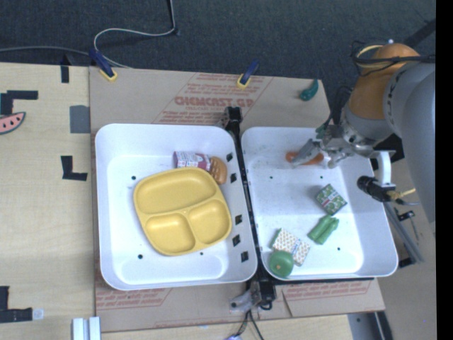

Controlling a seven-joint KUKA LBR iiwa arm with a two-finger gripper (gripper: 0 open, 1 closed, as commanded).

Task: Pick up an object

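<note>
The grey KUKA arm (417,112) enters at the three o'clock side of the view, its orange band (379,83) sitting toward one o'clock. From there the wrist slants down toward nine o'clock. The gripper (306,154) hangs low at the end of it, its two fingers pointing toward eight o'clock and spread somewhat apart, with something small and orange showing between the fingertips.
</note>
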